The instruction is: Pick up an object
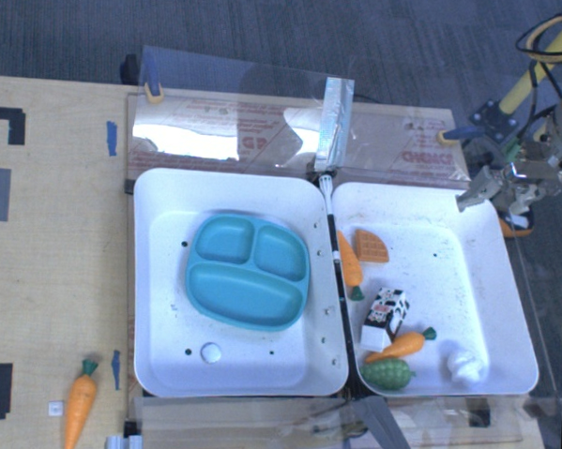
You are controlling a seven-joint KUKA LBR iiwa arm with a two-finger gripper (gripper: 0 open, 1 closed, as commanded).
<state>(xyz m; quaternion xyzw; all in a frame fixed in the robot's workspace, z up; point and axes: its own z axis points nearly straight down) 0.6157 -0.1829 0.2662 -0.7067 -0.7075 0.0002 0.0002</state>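
Note:
The right bin (504, 277) holds several toy foods. An orange carrot (349, 260) lies along its left wall, with an orange wedge-shaped slice (372, 246) beside it. Lower down stand a black-and-white cow-print carton (385, 312), a second carrot (404, 345), a green bumpy vegetable (388, 374) and a small white object (463, 365). The gripper (494, 188) hangs over the bin's far right corner, above and apart from all of these, with nothing visibly in it.
The left bin (157, 259) holds a blue divided plate (248, 271) and a small white disc (210, 353). Another carrot (81, 401) lies on the wooden bench outside the bins, front left. A clear plastic wall (267, 124) stands behind both bins.

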